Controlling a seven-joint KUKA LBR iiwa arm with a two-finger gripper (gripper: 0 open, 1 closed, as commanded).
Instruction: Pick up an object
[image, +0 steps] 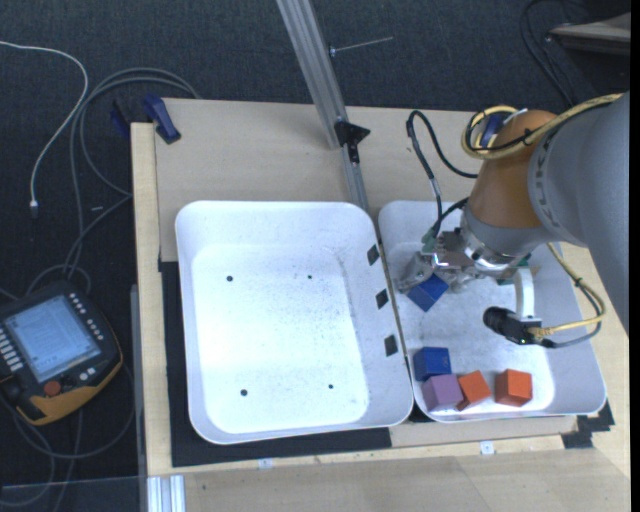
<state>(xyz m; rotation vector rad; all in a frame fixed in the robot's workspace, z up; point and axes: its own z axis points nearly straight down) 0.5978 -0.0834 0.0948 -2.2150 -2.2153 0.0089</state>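
So the arm (560, 180) is reaching in from the right and hanging over the right bin (585, 385), with its orange band sitting just above the wrist. The gripper (432, 278) is pointing toward the bin's left side, and there's a blue block (428, 293) sitting right at its tip. It looks like the block is tilted and the metal fingers (415, 268) are pinching it from either side, so I'm calling it held, though the view is a bit small to be totally sure how firm that grip is.

Four more blocks are lying along the near edge of the same bin: another blue cube (433, 361), a purple block (440, 391) just in front of it, then an orange block (474, 388) touching the purple one, and a second orange cube (515, 386) a little to the right.

The left bin (200, 235) is sitting beside it on the wooden bench (250, 140), and a teach pendant (50, 350) is lying on the floor off to the left
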